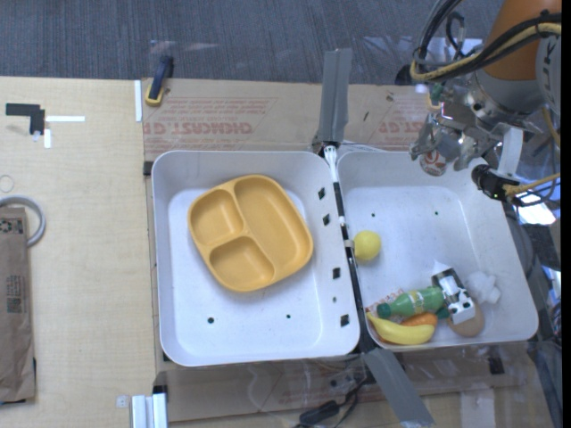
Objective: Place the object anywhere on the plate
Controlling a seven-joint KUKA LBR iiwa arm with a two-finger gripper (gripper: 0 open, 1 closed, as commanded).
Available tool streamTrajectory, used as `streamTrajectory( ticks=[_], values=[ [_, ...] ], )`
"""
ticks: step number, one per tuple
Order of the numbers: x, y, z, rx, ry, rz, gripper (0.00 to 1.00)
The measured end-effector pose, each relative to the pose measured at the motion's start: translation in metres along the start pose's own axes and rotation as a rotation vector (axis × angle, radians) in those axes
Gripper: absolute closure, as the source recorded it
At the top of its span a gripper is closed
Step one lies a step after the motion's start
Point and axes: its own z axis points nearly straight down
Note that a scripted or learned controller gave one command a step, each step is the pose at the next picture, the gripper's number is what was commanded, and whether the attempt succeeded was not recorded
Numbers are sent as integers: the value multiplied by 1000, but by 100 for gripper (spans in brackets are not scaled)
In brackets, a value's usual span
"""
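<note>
1. The gripper point(439, 157) hangs over the far edge of the right bin point(419, 230), at the upper right of the view. Whether it is parted or closed cannot be told from this angle, and nothing can be made out in its grasp.
2. A small yellow ball point(367, 245) lies alone on the right bin's floor, close to the left wall. It sits nearer the camera than the gripper and to its left, well apart from it.
3. The ball is round, so it has no long axis and points no particular way.
4. The remaining items crowd the right bin's near corner: a green bottle point(413, 304) lying on its side with its long axis running roughly left to right, a banana point(401, 330) curved just beneath it and touching it, a black and white block point(452, 292) at the bottle's right end, and a brown rounded thing point(467, 321) beside that.
5. The yellow plate point(250, 231), split into 3 compartments, rests in the left bin point(178, 266), slightly turned, with nothing on it.
</note>
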Motion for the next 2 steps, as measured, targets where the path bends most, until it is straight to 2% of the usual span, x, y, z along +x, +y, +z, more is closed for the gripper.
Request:
streamTrajectory(
  ticks=[1,2],
  values=[
    [54,-1,30,0,3,-14,100],
    [-11,-61,22,-1,3,-53,100]
  ],
)
